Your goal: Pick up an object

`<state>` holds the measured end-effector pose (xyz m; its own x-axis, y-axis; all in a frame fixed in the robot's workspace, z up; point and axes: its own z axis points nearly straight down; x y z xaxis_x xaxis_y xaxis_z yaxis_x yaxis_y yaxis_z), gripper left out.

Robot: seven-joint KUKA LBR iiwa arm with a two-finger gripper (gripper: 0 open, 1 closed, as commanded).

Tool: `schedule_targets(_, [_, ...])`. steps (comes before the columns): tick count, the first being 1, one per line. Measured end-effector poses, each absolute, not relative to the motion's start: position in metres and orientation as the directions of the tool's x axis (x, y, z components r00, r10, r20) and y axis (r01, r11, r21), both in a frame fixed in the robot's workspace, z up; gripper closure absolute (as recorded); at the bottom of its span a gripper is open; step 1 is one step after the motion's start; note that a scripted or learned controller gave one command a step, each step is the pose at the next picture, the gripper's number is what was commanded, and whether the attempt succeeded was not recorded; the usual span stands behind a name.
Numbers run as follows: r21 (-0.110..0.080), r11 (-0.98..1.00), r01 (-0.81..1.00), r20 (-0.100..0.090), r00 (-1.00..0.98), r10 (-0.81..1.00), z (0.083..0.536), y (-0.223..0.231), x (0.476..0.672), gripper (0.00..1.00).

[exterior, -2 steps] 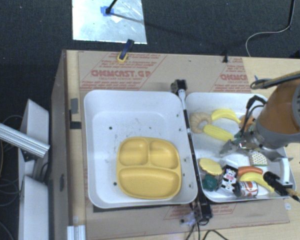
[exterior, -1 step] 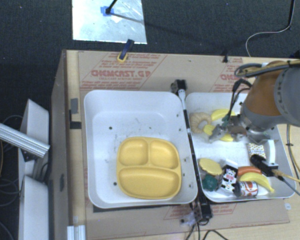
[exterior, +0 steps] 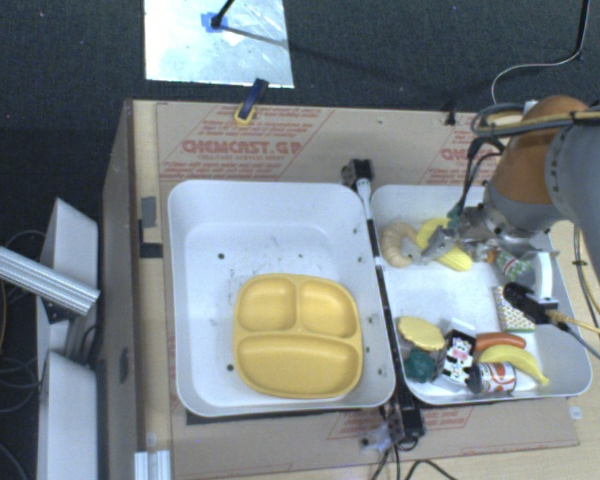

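Note:
My gripper [exterior: 446, 240] hangs low over the back of the right bin [exterior: 580, 373], reaching in from the right. A yellow object [exterior: 457, 260] lies right at its tip, touching or just under it. A beige, curled toy [exterior: 397, 245] rests just left of the gripper, by the bin's left wall. At the front of the same bin lie a yellow round lid [exterior: 420, 331], a teal piece [exterior: 419, 366], a black-and-white toy [exterior: 460, 356], a red sausage-like toy [exterior: 500, 343], a banana [exterior: 526, 366] and a red-and-white can [exterior: 494, 379].
The left bin [exterior: 195, 228] holds a yellow divided plate [exterior: 298, 334] toward its front. A greenish can [exterior: 510, 265] and a checkered piece [exterior: 513, 315] lie under the arm at the right bin's right side. The wall between the bins runs close to the beige toy.

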<state>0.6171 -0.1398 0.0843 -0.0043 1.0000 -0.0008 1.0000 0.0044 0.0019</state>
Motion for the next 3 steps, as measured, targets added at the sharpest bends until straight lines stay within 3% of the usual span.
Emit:
schedule_targets(1, [-0.021,-0.001,1.000,-0.009,0.001,1.000,0.0855,-0.1028,0.6574,0.00])
schedule_targets(2, [-0.011,0.002,1.000,-0.005,-0.002,1.000,0.0952,-0.1000,0.6593,1.00])
schedule_targets(3, [-0.010,0.003,1.000,-0.005,-0.003,1.000,0.0951,-0.1000,0.6593,0.00])
